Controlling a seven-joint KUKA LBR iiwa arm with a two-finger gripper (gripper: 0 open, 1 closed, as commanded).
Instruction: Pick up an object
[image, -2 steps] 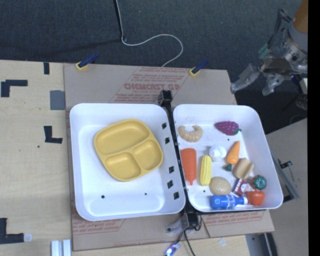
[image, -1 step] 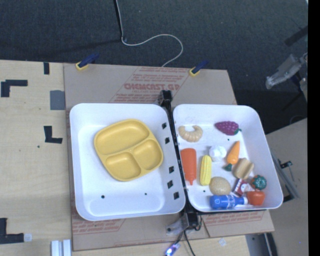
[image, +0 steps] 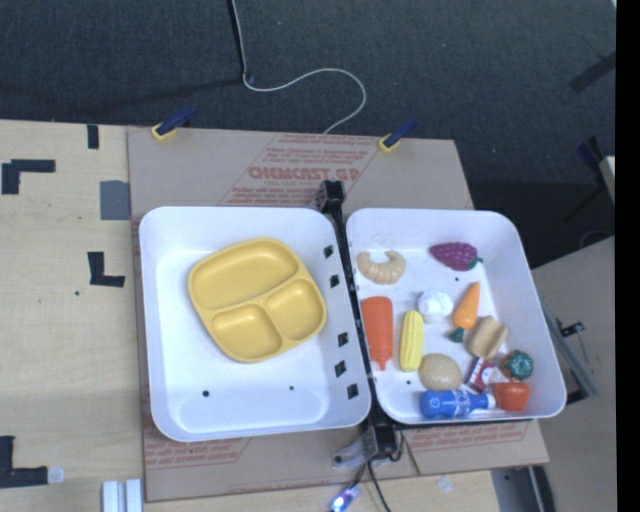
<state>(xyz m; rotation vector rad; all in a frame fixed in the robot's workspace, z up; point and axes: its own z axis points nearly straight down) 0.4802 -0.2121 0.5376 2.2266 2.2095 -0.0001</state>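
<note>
Bins sit side by side on a cardboard sheet (image: 300, 170) laid over the bench (image: 60, 350). I cannot tell the arm's pose, how far the pincer is open, or whether it has hold of anything.

The left bin (image: 160, 300) holds a yellow divided plate (image: 257, 298), lying flat and turned at a slant.

The right bin (image: 520, 250) holds all the loose things that could be picked up:
- A pale curled pastry (image: 382, 265) lies near the upper left corner, with a purple grape bunch (image: 453, 255) to its right.
- A long orange piece (image: 377, 330) lies along the left wall, with a yellow corn cob (image: 411, 340) just beside it.
- A small white lump (image: 435, 303) sits near the middle. Its shape is too blurred to name.
- A small carrot (image: 466, 305) leans beside the white lump, above a tan rounded piece (image: 486, 336).
- A potato (image: 439, 371) lies lower down, with a blue bottle (image: 452, 403) on its side against the front wall.
- A red tomato (image: 511, 396) sits in the lower right corner, with a green-topped piece (image: 518, 364) above it.

The things in that corner crowd and overlap. A small red-and-white item between the potato and the tomato is too hidden to make out.

A white cable (image: 300, 80) loops across the dark floor above the cardboard. Two yellow-and-blue clamps (image: 174, 122) grip the sheet's far edge.
</note>
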